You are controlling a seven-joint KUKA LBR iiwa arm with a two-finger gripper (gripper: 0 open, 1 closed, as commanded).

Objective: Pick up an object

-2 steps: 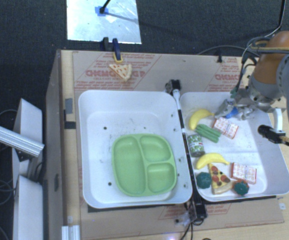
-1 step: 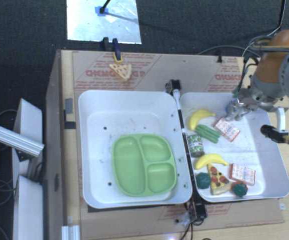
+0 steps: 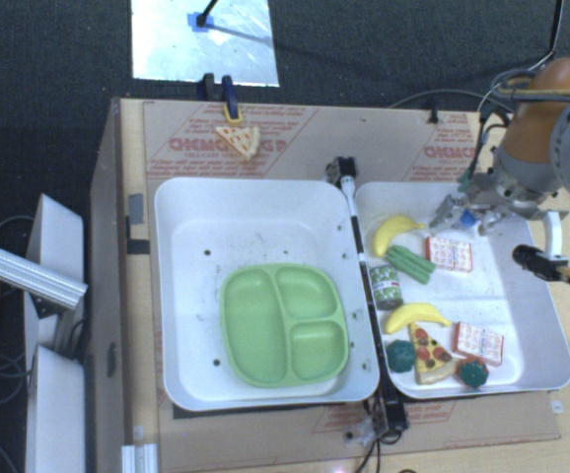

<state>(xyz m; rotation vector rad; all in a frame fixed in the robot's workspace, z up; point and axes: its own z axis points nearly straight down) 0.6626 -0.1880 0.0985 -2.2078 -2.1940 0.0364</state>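
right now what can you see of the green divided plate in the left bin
The green divided plate is pale green, plastic-looking, with rounded corners and three compartments: one long one on its left, two smaller ones on its right. It lies flat and slightly rotated on the floor of the left bin, toward the near right corner. Nothing rests in it.
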